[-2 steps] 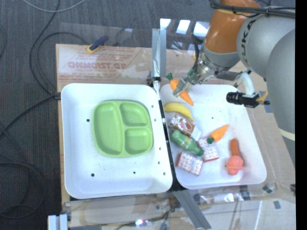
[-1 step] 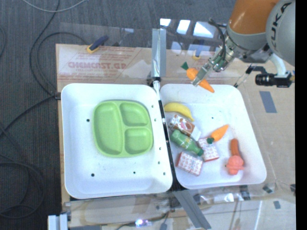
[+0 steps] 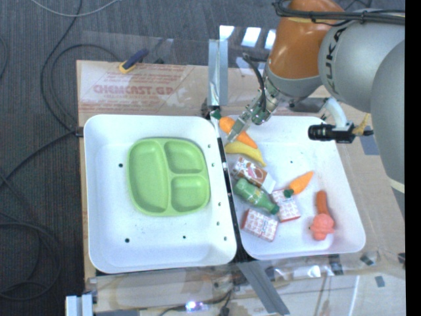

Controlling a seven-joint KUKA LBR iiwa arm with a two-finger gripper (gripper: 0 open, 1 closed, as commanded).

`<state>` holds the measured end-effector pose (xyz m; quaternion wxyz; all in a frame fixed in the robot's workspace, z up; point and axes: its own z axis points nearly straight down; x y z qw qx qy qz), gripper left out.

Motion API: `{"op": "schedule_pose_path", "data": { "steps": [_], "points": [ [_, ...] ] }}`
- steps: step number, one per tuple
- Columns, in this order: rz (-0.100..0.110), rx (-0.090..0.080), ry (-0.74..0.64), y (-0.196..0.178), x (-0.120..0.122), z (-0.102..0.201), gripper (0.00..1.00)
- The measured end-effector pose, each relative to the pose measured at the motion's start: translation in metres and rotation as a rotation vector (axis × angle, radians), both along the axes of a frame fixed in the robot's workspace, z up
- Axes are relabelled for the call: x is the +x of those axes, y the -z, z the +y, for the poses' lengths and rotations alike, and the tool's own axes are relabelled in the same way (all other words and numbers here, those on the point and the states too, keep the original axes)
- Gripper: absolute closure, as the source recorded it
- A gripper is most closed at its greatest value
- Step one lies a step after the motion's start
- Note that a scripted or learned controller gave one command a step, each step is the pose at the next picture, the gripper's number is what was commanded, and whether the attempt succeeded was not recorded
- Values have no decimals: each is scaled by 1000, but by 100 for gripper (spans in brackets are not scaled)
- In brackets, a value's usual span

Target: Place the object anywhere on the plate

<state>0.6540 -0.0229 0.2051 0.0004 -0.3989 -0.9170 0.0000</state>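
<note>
Dark carpet with loose cables runs all around the counter (image 3: 131, 91), which carries two shallow white bins side by side. Nearest the camera in the right bin (image 3: 348, 196) there's a little patterned box (image 3: 260, 224), a pink lumpy toy (image 3: 322, 227) with a red sausage-looking piece (image 3: 321, 201) just above it, and another small box (image 3: 287, 206). Moving back, a green bottle (image 3: 255, 196) lies tilted, touching a red-and-white packet (image 3: 252, 172), and an orange carrot (image 3: 301, 182) sits off to the right of those.

Over in the left bin (image 3: 99, 196) the green plate (image 3: 169, 176) with its three compartments sits roughly in the middle, nothing on it.

Further back, a yellow banana (image 3: 245, 151) lies by the divider between the bins, and right behind it there's a second carrot (image 3: 237, 131), touching the banana. My fingers (image 3: 234, 128) are down at that far-left corner of the right bin, right on that carrot. Honestly can't tell whether they're spread or pinched from this angle, or if they've got any hold on it.

Behind the bins there's a cardboard sheet with red lettering (image 3: 135, 89) and a blue-and-yellow tool (image 3: 133, 60) lying on it.
</note>
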Motion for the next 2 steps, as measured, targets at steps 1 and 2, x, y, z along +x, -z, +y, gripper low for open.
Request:
{"op": "schedule_pose_path", "data": {
  "steps": [1, 2],
  "points": [
    [0, 0, -304, 22, -3, 73, 100],
    [-1, 1, -304, 21, -3, 73, 0]
  ]
}}
